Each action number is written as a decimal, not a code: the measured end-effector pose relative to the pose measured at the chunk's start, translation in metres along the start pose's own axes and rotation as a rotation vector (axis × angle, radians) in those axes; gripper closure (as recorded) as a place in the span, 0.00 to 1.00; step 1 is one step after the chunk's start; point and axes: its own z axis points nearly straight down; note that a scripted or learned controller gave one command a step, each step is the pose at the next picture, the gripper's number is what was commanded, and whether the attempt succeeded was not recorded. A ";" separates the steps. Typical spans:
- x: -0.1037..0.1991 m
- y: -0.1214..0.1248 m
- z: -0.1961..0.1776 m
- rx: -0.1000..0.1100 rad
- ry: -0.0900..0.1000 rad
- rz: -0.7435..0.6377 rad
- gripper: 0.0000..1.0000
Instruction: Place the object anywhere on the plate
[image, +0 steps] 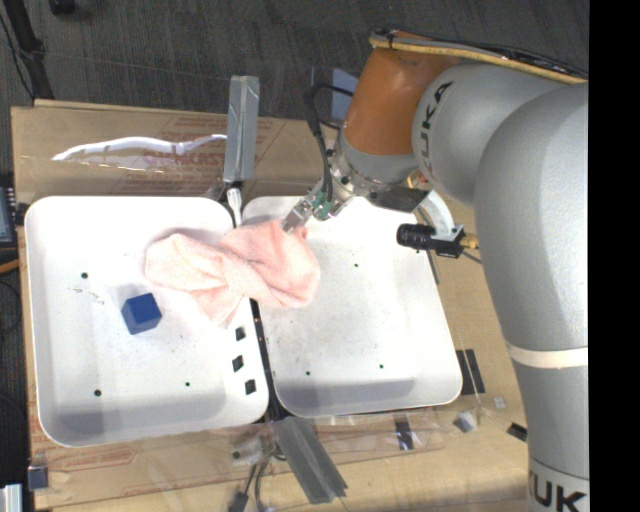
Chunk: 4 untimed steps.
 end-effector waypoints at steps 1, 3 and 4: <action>0.000 0.001 -0.040 0.000 0.001 -0.005 1.00; 0.099 0.010 -0.040 0.002 0.003 -0.815 1.00; 0.157 0.027 -0.034 0.002 0.004 -0.898 1.00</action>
